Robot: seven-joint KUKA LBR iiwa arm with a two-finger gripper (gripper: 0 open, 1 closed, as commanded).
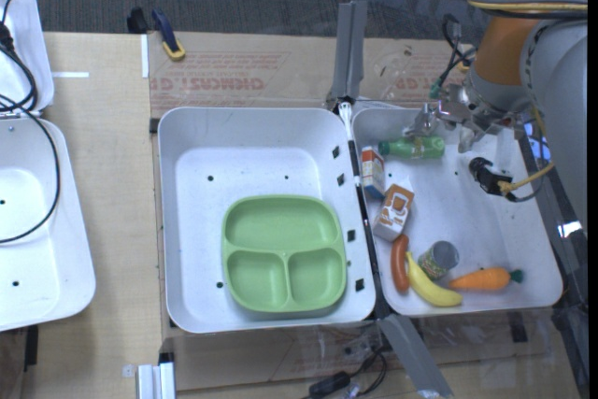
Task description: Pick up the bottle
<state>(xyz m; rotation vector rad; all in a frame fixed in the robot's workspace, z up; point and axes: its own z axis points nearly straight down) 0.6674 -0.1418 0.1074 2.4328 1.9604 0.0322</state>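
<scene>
We are at the reach: our gripper (432,119) hangs over the green bottle (412,147), which lies on its side at the right bin's (533,248) far end. It seems just above the bottle; next comes descent and closing.

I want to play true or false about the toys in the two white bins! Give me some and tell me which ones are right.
1. The green bottle lies on its side in the right bin. True.
2. The green divided plate sits in the right bin. False: it is in the left bin.
3. The banana lies between the hot dog and the carrot. True.
4. The claw is down by the carrot. False: it is at the far end of the right bin, just above the bottle.
5. The carrot is purple. False: it is orange with a green tip.
</scene>
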